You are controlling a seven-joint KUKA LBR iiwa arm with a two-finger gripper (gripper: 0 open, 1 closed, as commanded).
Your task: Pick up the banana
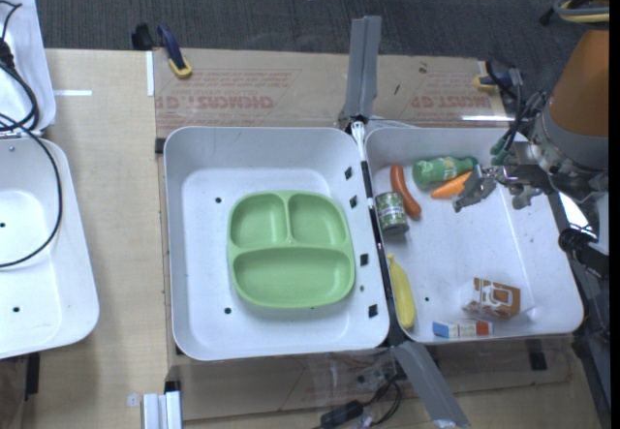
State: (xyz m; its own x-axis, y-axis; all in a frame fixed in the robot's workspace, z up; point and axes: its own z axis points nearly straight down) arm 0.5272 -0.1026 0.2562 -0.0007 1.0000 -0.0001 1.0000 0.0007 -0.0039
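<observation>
The banana [402, 293] is yellow and lies lengthwise against the left wall of the right bin [542, 272], near its front corner. My gripper [475, 191] hangs over the back of that bin, far behind and to the right of the banana. It sits just right of an orange carrot [449, 188]. Nothing shows as held in it.
A green bottle [443, 168], a red sausage [405, 191] and a small can [391, 212] lie at the back of the right bin. A brown carton [497, 297] and a small flat box [463, 328] sit near its front. The left bin [194, 224] holds a green divided plate [291, 250].
</observation>
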